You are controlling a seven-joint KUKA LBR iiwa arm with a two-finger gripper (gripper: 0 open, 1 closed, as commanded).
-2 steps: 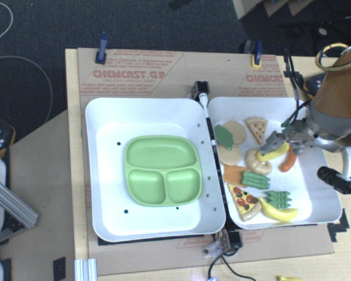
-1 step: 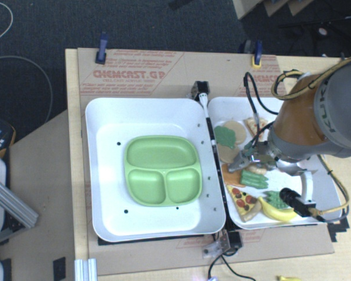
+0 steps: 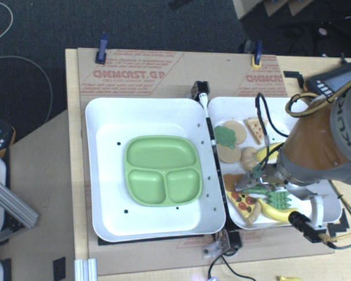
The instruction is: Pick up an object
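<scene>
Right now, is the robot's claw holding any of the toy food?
Gripper: low in the right bin over the pizza slice; whether it grips anything cannot be told.

Green divided tray (image 3: 162, 170) looking like smooth matt plastic, sitting in the left bin (image 3: 105, 157) of glossy white plastic. Right of that tray, toy foods showing soft plastic sheen: banana (image 3: 275, 213), pizza slice (image 3: 241, 202). Counter (image 3: 146, 69) showing matt brown protective paper, printed. Arm's orange band (image 3: 310, 142) gleaming, smooth.
</scene>
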